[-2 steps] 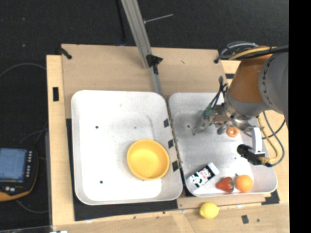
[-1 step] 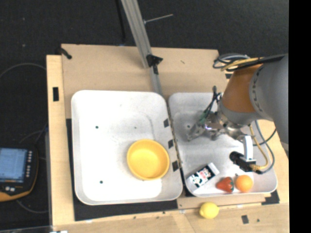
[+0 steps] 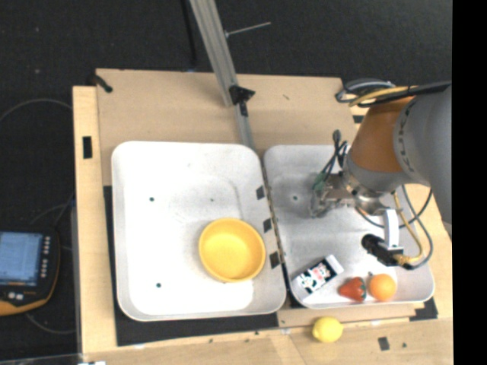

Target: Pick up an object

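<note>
Here, on the tan counter [image 3: 175, 112], a yellow bowl [image 3: 231, 249] sits in the left bin [image 3: 152, 173], low and toward its right wall; a lemon [image 3: 326, 329] lies on the counter just outside the right bin [image 3: 293, 166]; inside that bin's front edge lie a black-and-white packet [image 3: 318, 274], a red fruit [image 3: 351, 288] and an orange [image 3: 381, 286], the last two touching. The tool [image 3: 326, 196] hangs over the right bin's bare middle, well apart from all three; whether it is spread or pressed together cannot be told. A clean pick likely means travelling toward the front edge and descending squarely over one item, probably the packet, which lies apart; wrist and cables hide the tips.
</note>
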Motion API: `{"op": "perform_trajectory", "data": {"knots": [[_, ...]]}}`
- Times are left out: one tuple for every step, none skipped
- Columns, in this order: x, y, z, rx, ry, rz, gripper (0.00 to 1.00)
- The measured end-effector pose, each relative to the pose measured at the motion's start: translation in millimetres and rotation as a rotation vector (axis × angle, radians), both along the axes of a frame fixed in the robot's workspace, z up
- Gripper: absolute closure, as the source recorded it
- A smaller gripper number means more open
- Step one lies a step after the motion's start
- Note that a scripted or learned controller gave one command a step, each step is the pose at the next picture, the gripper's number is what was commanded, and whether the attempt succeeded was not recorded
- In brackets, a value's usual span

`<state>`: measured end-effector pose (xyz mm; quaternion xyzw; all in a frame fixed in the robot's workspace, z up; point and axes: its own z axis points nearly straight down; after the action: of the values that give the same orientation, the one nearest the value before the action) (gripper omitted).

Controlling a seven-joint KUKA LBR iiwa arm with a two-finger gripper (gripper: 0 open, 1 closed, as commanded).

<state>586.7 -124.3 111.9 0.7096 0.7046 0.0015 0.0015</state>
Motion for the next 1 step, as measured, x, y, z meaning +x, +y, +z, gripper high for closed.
{"op": "perform_trajectory", "data": {"knots": [[6.3, 2.7, 63.2, -0.001, -0.004, 0.011, 1.00]]}}
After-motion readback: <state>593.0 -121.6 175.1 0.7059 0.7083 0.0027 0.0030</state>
